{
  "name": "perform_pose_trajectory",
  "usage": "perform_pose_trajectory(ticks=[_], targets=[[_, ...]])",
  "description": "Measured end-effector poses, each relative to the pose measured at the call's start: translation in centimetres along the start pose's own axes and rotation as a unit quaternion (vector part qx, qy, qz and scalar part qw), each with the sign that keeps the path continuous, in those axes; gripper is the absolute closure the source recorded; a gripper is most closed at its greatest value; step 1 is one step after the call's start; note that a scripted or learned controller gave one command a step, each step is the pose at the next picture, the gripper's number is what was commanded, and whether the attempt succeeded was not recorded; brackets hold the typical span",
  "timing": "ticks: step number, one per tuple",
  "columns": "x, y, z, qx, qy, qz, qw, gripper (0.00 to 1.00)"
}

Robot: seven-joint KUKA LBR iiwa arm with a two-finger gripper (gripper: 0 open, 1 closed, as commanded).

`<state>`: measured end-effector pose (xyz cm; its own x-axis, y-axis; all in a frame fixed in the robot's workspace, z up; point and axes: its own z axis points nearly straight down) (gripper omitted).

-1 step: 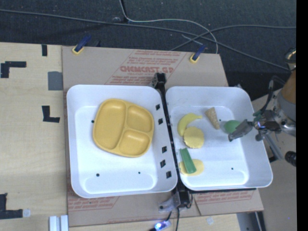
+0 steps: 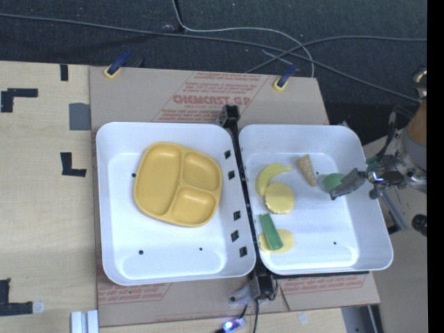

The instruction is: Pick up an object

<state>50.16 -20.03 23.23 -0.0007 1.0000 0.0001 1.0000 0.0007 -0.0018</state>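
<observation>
The green object (image 2: 332,181) sits in the right bin (image 2: 368,255), close to its right wall and toward the far side, and our gripper (image 2: 345,184) hovers touching or just over it; we cannot tell how the gripper is set or whether it has anything. Working from the near edge outward, we leave alone the green stick (image 2: 270,231) on its yellow piece by the near-left corner, then the yellow disc (image 2: 280,198) and the banana-shaped piece (image 2: 269,176), then the tan wedge (image 2: 306,169). We judge a straight, centred descent best, clear of the wall.
</observation>
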Motion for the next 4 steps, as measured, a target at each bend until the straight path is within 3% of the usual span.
perform_pose_trajectory(ticks=[3, 4], targets=[[0.9, 0.4, 14.3, 0.001, 0.0, 0.0, 1.0, 0.0], [0.9, 0.5, 13.0, 0.0, 0.0, -0.001, 1.0, 1.0]])
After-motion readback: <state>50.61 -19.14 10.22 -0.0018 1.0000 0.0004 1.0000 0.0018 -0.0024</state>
